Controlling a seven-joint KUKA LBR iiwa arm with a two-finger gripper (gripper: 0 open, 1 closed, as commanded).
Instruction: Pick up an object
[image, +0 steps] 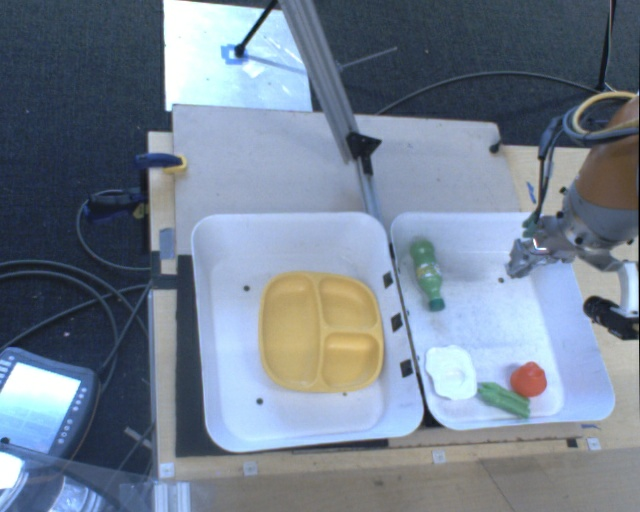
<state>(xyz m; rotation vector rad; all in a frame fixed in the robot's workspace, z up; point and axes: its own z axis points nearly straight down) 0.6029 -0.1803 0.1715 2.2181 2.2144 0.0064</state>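
The right bin (570, 300) holds a green bottle (427, 273) lying near its far left wall. A flat white egg-like piece (452, 371), a green pod (504, 398) and a red tomato (529, 379) lie along its near edge. My gripper (524, 260) hangs over the far right part of this bin, right of the bottle and well behind the tomato. Nothing shows in its grasp. The grey arm with its orange band (608, 180) comes in from the right.
A yellow divided plate (321, 331) lies in the left bin (225, 300). A slanted metal pole (330, 85) crosses the bench above the bins. Cables and a tablet (35, 400) lie on the floor to the left.
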